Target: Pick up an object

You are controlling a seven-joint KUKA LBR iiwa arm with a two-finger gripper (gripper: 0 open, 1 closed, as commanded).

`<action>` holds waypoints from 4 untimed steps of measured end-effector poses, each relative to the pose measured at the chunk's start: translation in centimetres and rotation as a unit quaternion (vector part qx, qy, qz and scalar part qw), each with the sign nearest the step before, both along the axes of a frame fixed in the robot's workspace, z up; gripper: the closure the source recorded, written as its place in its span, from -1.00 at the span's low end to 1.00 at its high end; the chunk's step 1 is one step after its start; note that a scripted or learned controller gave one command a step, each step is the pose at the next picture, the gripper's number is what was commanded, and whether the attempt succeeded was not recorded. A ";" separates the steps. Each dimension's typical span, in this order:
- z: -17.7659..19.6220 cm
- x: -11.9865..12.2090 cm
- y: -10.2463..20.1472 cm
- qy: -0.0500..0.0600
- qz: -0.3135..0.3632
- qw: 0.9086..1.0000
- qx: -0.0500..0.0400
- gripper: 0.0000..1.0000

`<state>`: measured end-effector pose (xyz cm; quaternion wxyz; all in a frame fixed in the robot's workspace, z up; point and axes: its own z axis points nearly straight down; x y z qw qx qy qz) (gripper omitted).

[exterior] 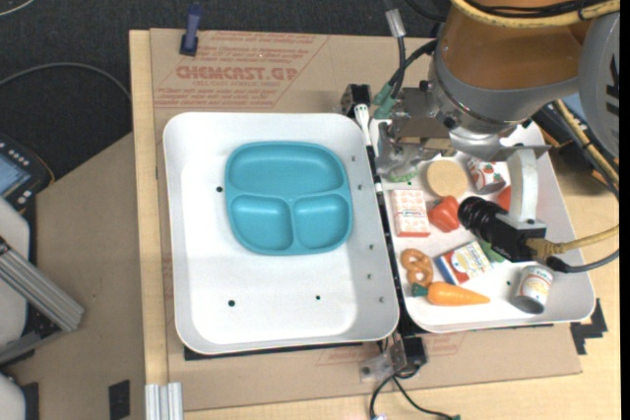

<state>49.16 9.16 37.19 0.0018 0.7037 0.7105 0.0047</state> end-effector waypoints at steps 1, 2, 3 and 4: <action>1.1 -1.3 4.7 0.003 -0.002 1.000 -0.001 1.00; 2.1 -1.1 4.4 0.002 -0.004 1.000 -0.002 1.00; -11.8 8.8 4.1 0.010 -0.007 1.000 -0.004 1.00; -3.6 6.7 11.0 0.000 -0.001 1.000 0.001 1.00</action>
